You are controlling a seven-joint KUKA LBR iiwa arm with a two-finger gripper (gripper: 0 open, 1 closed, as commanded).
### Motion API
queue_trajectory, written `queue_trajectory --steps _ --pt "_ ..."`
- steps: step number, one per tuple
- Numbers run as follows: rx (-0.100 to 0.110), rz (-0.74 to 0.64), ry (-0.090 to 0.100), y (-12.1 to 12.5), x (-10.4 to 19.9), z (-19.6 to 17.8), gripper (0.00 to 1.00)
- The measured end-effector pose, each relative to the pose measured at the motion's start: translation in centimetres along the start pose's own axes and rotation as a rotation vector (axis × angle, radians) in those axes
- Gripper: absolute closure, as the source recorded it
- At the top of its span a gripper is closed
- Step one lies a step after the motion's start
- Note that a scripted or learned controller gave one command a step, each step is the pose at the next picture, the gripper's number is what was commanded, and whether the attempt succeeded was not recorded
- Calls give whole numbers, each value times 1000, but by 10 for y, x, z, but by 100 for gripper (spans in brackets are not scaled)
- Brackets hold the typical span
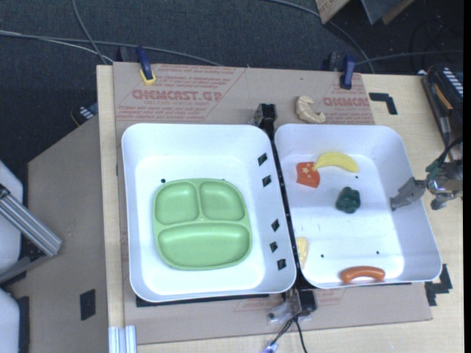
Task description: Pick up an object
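The table carries two white bins; the left bin holds a green divided plate. The right bin holds a banana, a dark green vegetable, a red block and an orange sausage. Approach stage: the gripper sits at that bin's right rim, grasping nothing, whether its jaws are parted cannot be told; it likely must next move over one piece and descend.

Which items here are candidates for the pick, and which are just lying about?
Candidates, right bin: banana, red piece, dark green piece, orange sausage, pale yellow piece; hand at its right rim.

Lying about: green divided plate in left bin, beige item on the board.
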State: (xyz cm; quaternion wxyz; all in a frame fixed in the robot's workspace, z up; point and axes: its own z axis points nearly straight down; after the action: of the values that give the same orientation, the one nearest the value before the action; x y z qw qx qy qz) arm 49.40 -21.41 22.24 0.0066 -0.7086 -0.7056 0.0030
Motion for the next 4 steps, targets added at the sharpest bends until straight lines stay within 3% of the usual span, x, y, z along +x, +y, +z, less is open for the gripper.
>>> queue_trajectory --steps 1,4 --pt "-13 -4 -4 3 1 -6 0" --pt "-7 -5 1 5 1 133 0"
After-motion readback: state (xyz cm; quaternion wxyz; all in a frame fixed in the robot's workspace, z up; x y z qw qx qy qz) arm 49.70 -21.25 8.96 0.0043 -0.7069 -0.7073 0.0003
